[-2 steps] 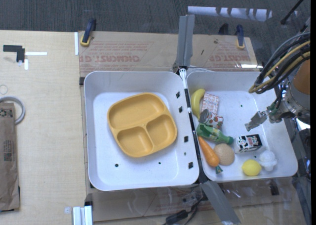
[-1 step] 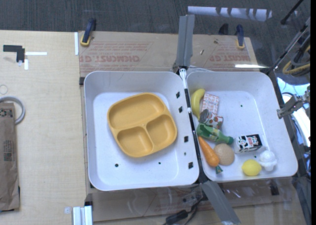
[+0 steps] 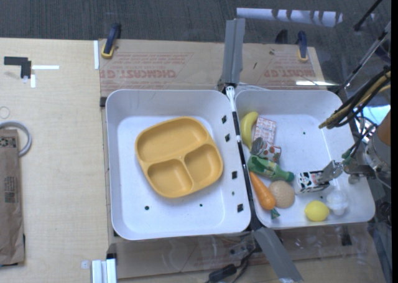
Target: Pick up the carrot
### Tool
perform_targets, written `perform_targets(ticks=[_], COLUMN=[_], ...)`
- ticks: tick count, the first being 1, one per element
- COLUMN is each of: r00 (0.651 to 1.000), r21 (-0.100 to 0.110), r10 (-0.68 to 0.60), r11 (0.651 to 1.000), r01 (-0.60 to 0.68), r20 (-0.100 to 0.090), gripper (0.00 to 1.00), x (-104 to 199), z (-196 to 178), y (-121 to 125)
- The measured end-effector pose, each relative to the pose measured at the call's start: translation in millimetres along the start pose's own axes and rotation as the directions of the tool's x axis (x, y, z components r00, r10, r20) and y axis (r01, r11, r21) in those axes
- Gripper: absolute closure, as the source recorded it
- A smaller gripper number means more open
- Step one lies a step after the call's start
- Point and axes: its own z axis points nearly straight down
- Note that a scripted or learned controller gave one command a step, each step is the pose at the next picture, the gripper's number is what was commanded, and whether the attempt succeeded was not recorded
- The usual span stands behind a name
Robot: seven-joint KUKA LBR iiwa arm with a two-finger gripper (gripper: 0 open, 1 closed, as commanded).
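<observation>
The orange carrot (image 3: 262,191) lies in the right bin (image 3: 311,123), close to its left wall, with its green top towards the bin's front edge. A beige round item (image 3: 283,194) touches its right side, and a green item (image 3: 268,168) lies just behind it. My gripper (image 3: 334,170) reaches in from the right, low over the bin's right side. It is well to the right of the carrot, beside a small black-and-white carton (image 3: 311,180). Nothing shows in its grasp.
The right bin also holds a banana (image 3: 249,127), a patterned packet (image 3: 264,132), a lemon (image 3: 316,211) and a pale clear item (image 3: 337,201). A yellow divided plate (image 3: 179,156) sits in the left bin (image 3: 118,170). Cables hang at the right.
</observation>
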Motion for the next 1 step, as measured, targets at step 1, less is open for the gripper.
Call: perform_targets(ticks=[1], r00=[1.000], r21=[-0.003], r10=[0.006], r11=[1.000], r01=[-0.006], r20=[0.007], gripper=[0.00], x=[7.6], z=[-84.7], y=[89.9])
